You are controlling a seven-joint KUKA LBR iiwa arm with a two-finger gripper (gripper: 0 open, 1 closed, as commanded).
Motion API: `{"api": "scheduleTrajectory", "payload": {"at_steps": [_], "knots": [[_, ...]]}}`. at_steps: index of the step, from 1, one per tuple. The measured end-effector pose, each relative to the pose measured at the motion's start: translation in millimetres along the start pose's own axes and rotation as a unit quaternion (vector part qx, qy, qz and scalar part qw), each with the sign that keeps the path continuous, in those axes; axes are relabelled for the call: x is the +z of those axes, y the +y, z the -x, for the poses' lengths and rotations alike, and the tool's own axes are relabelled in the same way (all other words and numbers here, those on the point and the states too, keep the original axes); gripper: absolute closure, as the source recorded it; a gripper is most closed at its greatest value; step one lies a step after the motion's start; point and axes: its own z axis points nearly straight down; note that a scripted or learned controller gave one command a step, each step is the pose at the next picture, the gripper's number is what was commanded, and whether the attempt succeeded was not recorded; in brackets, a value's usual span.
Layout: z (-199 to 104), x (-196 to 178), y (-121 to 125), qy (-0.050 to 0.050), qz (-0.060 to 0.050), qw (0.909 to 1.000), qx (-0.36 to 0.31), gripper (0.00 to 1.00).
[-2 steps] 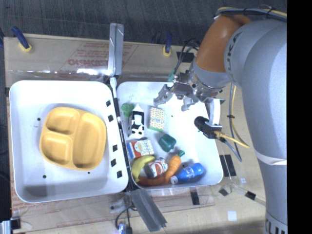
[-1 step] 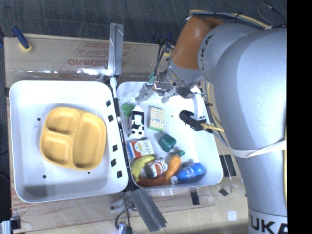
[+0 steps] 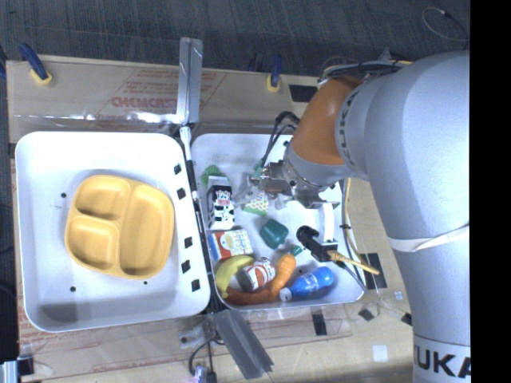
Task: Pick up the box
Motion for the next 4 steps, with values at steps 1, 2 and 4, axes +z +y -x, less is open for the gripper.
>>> {"api": "scheduleTrajectory", "payload": {"at_steps": [1,2,4], "knots": [[-0.3,-11.4,0.9,0.0,0.0,1.0,-0.002,1.0],[-0.3,-11.4,0.8,0.0,0.0,1.0,-0.002,0.0],[-54.3,-113.5,-10.0,0.0,-0.003,0.9969,0.079,1.0]]}}
